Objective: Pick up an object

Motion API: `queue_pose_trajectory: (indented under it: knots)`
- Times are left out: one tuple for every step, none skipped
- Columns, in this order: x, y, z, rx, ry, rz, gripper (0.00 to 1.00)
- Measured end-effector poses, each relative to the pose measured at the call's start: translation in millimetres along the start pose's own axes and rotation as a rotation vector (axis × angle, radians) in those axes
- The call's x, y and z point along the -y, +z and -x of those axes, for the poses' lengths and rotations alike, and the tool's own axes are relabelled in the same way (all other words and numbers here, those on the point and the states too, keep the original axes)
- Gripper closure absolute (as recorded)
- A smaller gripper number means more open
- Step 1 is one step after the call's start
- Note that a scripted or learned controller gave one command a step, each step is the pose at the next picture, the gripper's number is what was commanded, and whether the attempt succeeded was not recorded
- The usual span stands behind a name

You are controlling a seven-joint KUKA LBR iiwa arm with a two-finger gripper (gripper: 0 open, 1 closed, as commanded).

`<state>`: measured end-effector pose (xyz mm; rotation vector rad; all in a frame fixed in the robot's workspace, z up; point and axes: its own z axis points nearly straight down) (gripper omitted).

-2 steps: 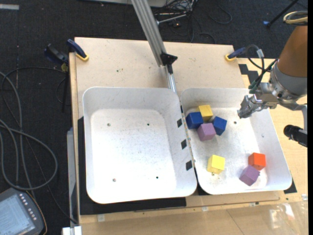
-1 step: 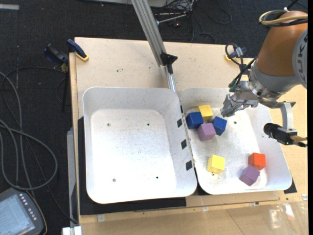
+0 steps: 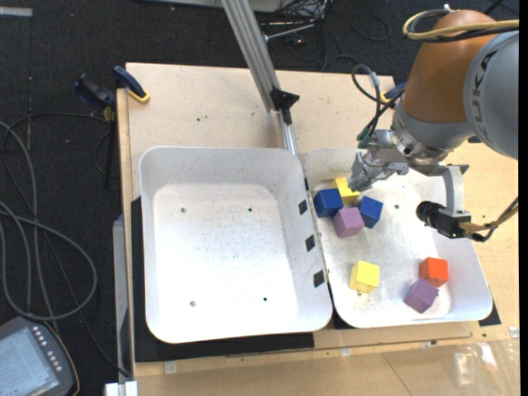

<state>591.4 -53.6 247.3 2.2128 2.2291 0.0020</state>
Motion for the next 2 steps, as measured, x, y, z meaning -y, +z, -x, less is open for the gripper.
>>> queue_pose_trajectory:
  knots:
    - [-19,-6,-47,-0.001,-0.001,0.002,1.00]
    - [-38,2,-108,-0.001,-0.001,0.001,1.00]
